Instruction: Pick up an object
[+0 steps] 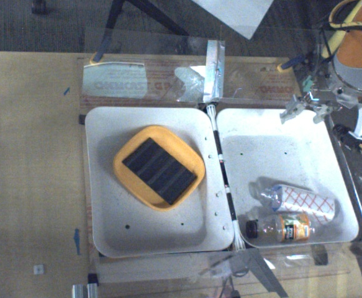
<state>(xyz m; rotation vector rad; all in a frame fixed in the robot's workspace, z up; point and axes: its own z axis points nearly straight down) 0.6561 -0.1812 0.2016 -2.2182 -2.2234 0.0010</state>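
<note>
Yellow-orange rounded-square object [159, 176] with a black ribbed panel on its upper face, lying flat and turned diagonally near the middle of the left bin [100, 228]. 2 clear bottles lie on their sides at the near end of the right bin [280, 129]: one with a red-and-white lattice label [295, 199], one with an orange label and black cap [280, 228], just beside each other.
</note>
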